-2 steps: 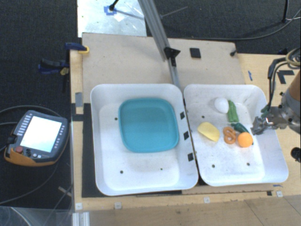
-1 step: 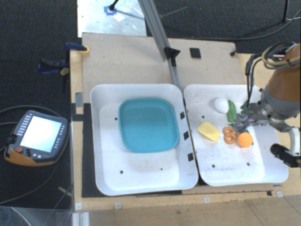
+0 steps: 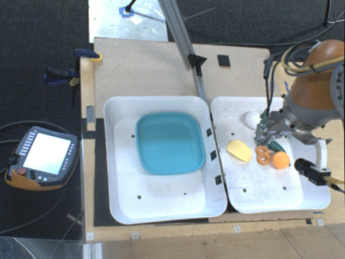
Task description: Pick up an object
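In the right bin (image 3: pixel 253 196) lie a pale yellow wedge (image 3: pixel 240 150), a small orange pretzel-shaped piece (image 3: pixel 263 155), an orange ball (image 3: pixel 281 160), a green object (image 3: pixel 277 145) partly under the arm, and a white egg-like object (image 3: pixel 252 118). My gripper (image 3: pixel 262 136) hangs over the bin's middle, just above the pretzel piece and the green object, right of the yellow wedge. Nothing shows between its fingers.
The left bin (image 3: pixel 121 193) holds a teal square plate (image 3: pixel 170 143). A metal pole (image 3: pixel 180 31) slants across the bench's back. A black camera part (image 3: pixel 308 170) sticks out near the right bin's right wall. A teach pendant (image 3: pixel 40 156) lies on the floor at left.
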You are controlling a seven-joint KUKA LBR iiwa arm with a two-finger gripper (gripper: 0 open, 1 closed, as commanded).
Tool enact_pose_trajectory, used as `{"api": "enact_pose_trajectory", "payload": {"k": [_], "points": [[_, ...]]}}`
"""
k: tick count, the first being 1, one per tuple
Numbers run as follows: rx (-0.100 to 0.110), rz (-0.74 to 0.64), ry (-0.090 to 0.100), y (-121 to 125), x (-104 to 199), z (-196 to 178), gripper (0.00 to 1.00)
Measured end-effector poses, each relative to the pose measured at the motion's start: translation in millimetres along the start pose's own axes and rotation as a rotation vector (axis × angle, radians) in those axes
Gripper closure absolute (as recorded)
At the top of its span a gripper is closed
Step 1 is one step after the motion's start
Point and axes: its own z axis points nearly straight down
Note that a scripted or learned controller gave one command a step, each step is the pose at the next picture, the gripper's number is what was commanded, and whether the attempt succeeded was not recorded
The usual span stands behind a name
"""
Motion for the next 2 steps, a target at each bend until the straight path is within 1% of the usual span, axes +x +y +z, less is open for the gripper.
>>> {"api": "enact_pose_trajectory", "payload": {"k": [1, 2], "points": [[-0.001, -0.001, -0.001, 22.3, 49.7, -12.9, 1.0], [0.001, 0.0, 0.0, 36.9, 97.2, -3.6, 1.0]]}}
